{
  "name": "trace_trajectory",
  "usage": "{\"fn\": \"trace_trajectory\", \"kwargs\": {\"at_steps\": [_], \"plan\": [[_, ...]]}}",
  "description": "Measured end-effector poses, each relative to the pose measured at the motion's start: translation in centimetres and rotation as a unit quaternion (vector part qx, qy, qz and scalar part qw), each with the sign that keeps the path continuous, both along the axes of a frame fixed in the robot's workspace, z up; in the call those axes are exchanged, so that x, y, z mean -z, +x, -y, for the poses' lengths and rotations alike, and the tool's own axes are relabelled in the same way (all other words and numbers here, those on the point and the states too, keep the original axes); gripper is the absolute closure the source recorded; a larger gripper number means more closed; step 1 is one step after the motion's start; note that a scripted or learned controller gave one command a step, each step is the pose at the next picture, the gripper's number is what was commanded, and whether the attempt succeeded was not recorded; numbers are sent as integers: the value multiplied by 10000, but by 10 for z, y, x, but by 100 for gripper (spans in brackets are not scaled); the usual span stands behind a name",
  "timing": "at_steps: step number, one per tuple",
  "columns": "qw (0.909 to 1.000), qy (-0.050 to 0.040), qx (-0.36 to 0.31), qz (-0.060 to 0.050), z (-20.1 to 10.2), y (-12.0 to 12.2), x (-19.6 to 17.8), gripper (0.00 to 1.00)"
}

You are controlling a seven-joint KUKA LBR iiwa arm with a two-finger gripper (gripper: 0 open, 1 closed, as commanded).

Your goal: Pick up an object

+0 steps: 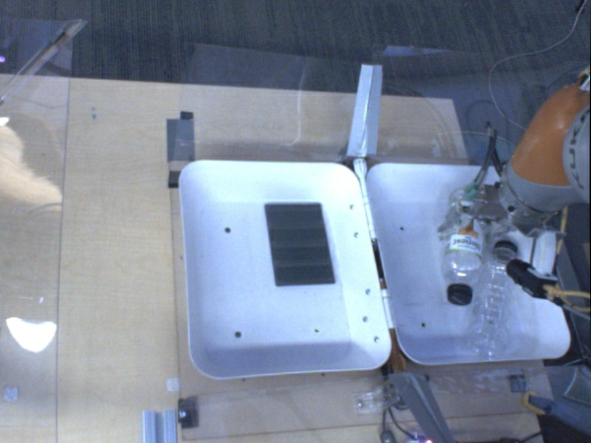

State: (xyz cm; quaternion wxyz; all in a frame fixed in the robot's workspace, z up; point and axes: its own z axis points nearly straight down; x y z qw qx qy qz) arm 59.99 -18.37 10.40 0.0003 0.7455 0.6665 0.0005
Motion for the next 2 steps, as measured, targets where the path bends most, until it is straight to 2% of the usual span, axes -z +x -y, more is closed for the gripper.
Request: {"fn": "trace_trajectory", "kwargs": {"at_steps": [1, 2], "plan": [[9999, -26, -93, 62, -6, 15, 12, 0], [9999, -25, -96, 80, -7, 16, 1, 100]]}}
